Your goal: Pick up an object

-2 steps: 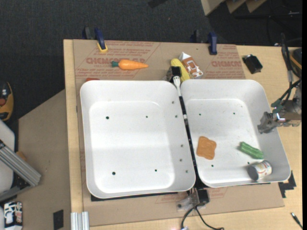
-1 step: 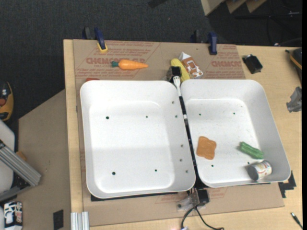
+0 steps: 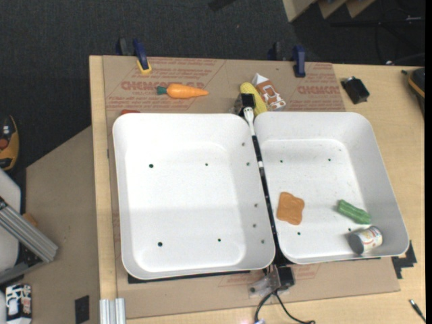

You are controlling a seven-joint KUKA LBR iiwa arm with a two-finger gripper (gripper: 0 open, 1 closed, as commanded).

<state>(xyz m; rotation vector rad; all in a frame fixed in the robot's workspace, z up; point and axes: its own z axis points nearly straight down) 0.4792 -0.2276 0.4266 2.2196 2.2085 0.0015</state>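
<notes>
Where the two white bins sit side by side on the bench, the right bin [image 3: 378, 154] holds three things near its front: an orange slab [image 3: 290, 208], a green pickle [image 3: 354, 211] and a small can [image 3: 366, 239] lying at the front right corner. Behind the bins, on the brown board [image 3: 223, 76], lie a carrot [image 3: 181, 92], a banana [image 3: 248, 94] and a small carton [image 3: 268, 94].
</notes>
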